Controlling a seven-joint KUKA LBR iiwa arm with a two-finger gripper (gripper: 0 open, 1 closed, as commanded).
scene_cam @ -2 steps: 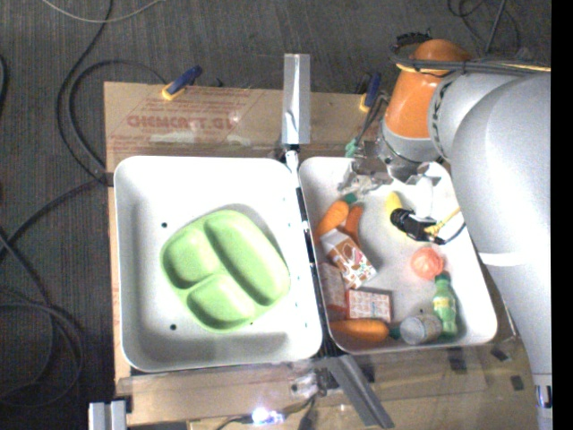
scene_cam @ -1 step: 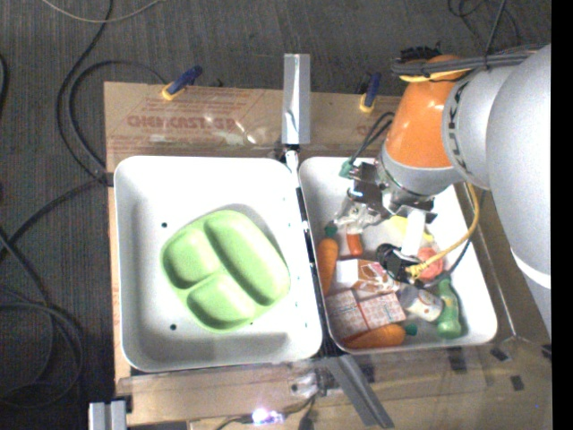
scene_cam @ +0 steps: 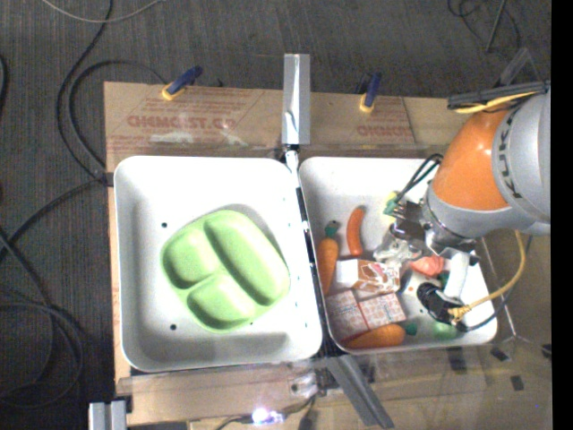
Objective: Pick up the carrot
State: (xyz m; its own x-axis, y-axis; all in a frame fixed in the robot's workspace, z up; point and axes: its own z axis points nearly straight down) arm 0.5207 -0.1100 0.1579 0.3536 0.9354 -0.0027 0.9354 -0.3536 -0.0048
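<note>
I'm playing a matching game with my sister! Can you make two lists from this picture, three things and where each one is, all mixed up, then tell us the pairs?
Things:
1. green divided plate
2. carrot
3. blue and yellow clamp

Places:
A. in the right bin, close to its left wall
B. on the brown board's far edge, beyond the bins
C. in the left bin

Pairs: 1-C, 2-A, 3-B
</note>
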